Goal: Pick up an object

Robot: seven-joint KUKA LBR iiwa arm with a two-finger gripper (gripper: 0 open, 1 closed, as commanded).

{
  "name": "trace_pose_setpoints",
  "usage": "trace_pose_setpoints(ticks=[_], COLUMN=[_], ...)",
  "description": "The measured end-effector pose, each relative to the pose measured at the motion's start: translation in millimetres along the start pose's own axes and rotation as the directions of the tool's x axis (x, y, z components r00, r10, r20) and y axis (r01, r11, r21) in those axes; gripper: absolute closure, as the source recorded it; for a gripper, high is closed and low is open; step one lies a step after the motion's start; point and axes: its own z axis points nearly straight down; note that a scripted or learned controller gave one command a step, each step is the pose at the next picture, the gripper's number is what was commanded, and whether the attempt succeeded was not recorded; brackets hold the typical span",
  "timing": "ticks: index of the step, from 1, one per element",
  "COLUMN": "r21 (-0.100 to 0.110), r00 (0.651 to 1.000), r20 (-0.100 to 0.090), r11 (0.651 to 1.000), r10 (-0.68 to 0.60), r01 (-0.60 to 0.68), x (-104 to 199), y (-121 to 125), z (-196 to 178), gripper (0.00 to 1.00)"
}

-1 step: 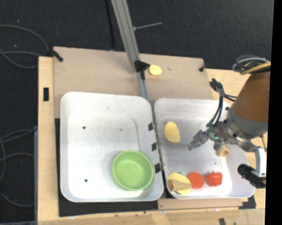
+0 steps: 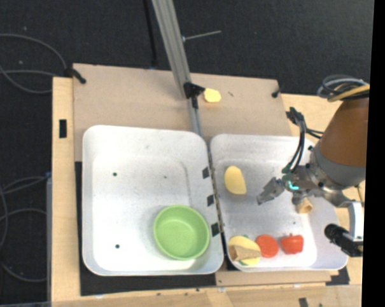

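Best to move the gripper [image 2: 275, 189], spread wide and holding nothing, left over the yellow lemon [image 2: 235, 181] lying near the left wall of the right bin [image 2: 256, 145], then straight down, one finger on each side, and squeeze slowly.

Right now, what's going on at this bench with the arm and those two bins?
The arm reaches in over the right bin, its gripper hanging beside a yellow lemon with nothing visibly held. Along that bin's near edge lie a yellow piece, a tomato and a red pepper. The left bin holds a green bowl.
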Motion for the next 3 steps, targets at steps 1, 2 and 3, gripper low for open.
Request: trace_pose_setpoints(ticks=[1,2,3], r21=[0.008,0.008,0.003], r00=[1.0,1.0,1.0], r20=[0.002,0.003,-0.001], r11=[1.0,1.0,1.0], r10=[0.003,0.003,0.003], r01=[-0.003,-0.003,-0.003], x=[2.0,-0.8,-0.5], y=[-1.3,-4.4,-3.8], z=[62.8,125.9,125.7], gripper=[0.0,0.0,0.0])
